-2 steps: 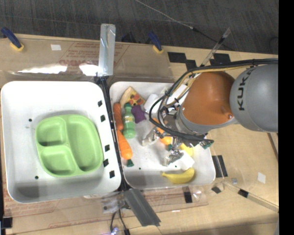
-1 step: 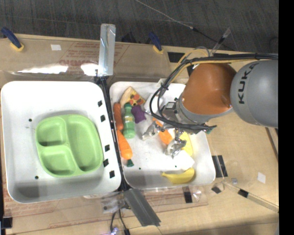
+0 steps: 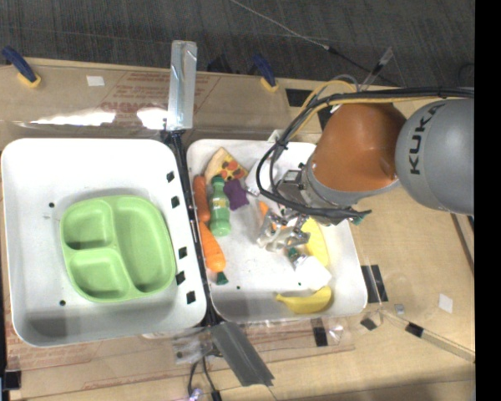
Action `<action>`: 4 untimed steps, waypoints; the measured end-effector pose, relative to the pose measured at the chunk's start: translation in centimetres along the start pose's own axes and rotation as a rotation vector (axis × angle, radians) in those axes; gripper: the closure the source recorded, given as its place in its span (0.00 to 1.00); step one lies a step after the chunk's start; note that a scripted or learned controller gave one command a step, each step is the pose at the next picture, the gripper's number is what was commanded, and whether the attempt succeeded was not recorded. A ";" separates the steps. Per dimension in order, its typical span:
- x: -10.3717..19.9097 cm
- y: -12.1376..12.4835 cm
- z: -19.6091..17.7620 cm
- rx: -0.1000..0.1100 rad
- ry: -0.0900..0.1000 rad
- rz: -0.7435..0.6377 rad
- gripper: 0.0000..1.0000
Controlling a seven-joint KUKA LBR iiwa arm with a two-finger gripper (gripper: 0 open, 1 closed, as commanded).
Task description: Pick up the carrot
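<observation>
Operator, your surface (image 3: pixel 417 307) carries two shallow white bins side by side, with the grey arm (image 3: pixel 438 153) and its orange band (image 3: pixel 359 144) reaching in from the right over the right bin (image 3: pixel 259 295). The left bin (image 3: pixel 33 165) holds one thing: a green divided plate (image 3: pixel 117 245) with three compartments, lying flat near the bin's middle. The right bin holds the clutter. A yellow banana (image 3: pixel 305 301) lies near its lower edge, and a second yellow piece (image 3: pixel 317 241) sits just beside the pincer (image 3: pixel 280 232), which hangs low over the middle of this bin; its fingers are lost against the cables and the bin floor, so you cannot tell from this view whether they stand apart or together. A green bottle (image 3: pixel 220 209) stands or lies just left of centre, with a purple item (image 3: pixel 235 192) touching its upper right and a pizza-like wedge (image 3: pixel 224 164) above that. The carrot (image 3: pixel 213 251) lies against the bin's left wall, below the bottle, long axis running roughly up and down the view with a slight slant, its lower end towards the near edge; which end is the tip you cannot tell. It lies well apart from the pincer. A second orange-red piece (image 3: pixel 201 195) lies above it along the same wall.
</observation>
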State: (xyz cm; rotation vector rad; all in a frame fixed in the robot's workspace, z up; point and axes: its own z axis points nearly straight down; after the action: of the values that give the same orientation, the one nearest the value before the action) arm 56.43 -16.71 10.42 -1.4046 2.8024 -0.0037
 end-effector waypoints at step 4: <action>5.4 2.2 -28.3 -0.007 0.001 -0.951 1.00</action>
State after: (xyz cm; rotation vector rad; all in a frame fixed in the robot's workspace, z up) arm 51.24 -19.80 38.72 -2.5356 1.8518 0.0003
